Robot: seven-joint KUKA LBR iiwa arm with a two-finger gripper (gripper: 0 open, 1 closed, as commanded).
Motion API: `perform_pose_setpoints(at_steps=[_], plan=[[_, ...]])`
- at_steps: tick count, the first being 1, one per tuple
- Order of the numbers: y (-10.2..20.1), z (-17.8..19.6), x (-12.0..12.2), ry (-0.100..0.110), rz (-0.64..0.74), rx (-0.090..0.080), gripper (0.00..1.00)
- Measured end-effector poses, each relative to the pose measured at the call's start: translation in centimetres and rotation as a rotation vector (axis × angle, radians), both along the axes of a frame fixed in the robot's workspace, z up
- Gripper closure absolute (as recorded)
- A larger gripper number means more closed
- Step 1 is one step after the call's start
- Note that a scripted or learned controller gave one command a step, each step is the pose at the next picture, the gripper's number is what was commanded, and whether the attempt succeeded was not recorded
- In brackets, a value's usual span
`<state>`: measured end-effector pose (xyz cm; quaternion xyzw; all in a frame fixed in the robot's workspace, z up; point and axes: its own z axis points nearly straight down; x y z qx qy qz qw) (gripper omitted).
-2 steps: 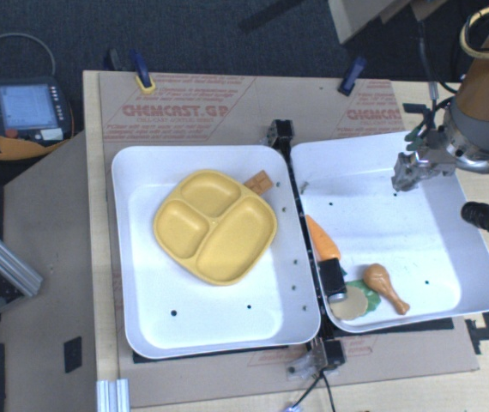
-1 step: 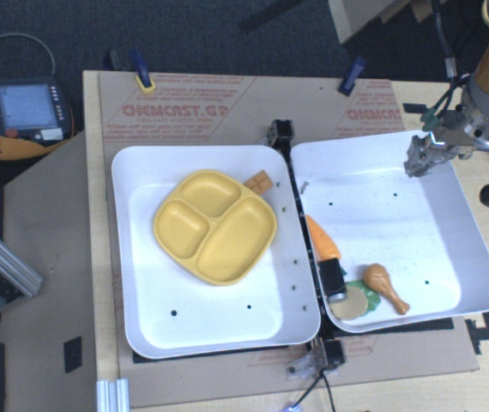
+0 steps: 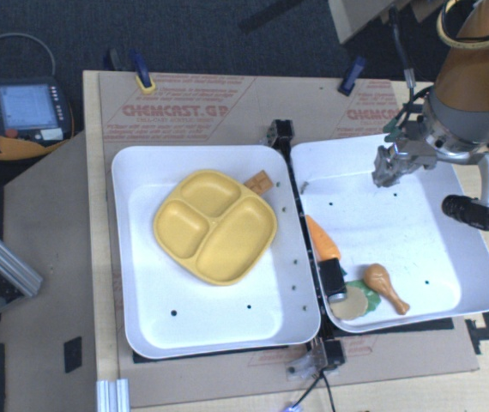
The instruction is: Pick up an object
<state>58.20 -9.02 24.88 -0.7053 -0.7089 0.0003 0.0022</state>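
Overhead, the robot's hand (image 3: 388,172) hangs at the far side of the right bin (image 3: 416,230), carrying nothing; whether it is released or clenched cannot be told at this angle. Candidate objects lie well apart from it along that bin's near left: an orange carrot (image 3: 322,237) against the left wall, a black block (image 3: 331,277) just nearer, a pale green disc (image 3: 353,302) and a toy drumstick (image 3: 385,287) beside them. A yellow divided plate (image 3: 215,226) sits in the left bin (image 3: 141,299) on the desk. Judged from this, the pick has yet to begin: approach, grasp and lift all remain.
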Motion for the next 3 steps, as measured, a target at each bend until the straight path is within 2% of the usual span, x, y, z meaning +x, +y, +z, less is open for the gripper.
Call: perform_pose_setpoints(at_steps=[1, 3], plan=[[6.0, 0.1, -0.4, -0.001, 0.001, 0.001, 1.0], [15.5, -1.0, -1.3, 0.0, 0.0, -0.001, 1.0]])
